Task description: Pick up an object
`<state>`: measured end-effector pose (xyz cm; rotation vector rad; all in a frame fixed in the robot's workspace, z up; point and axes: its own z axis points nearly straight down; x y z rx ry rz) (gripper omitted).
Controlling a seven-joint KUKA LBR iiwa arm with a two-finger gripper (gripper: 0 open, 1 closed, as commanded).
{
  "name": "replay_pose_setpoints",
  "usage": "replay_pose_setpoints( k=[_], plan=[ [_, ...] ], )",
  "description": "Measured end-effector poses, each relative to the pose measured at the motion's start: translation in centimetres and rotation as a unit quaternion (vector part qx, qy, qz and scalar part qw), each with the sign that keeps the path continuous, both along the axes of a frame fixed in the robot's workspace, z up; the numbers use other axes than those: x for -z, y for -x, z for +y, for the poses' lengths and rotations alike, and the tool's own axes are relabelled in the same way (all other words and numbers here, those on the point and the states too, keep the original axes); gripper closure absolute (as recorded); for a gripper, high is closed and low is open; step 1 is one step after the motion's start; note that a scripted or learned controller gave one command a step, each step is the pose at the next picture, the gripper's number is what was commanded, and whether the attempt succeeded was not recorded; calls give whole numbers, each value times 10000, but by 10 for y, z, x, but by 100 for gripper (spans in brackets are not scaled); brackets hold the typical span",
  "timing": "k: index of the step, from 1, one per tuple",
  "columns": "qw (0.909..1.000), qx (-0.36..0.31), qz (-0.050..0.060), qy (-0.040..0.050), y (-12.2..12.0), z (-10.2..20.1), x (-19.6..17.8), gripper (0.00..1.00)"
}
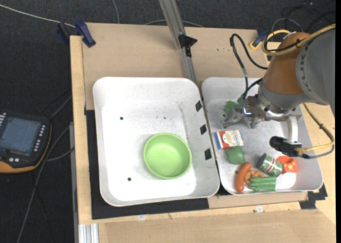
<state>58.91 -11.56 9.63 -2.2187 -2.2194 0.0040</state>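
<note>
On the tan bench [133, 50], the claw [238, 111] hangs in the right bin [213, 90]; its opening can't be told. The small carton [229, 139] lies just below it, long axis crosswise.

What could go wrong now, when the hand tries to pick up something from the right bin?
1. The hand is low over the upper part of the right bin, beside a grey-green object; it may push that away instead of gripping it.
2. The small carton, green ball, can and sausage lie close together, so a grasp there might catch two things or slip.
</note>
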Motion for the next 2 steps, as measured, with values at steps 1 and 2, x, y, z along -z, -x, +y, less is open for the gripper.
replay_pose_setpoints(
  k=[1, 2],
  plan=[
    [10000, -2, -30, 1, -2, 0, -13, 100],
    [10000, -1, -50, 6, 1, 0, -76, 100]
  ],
)
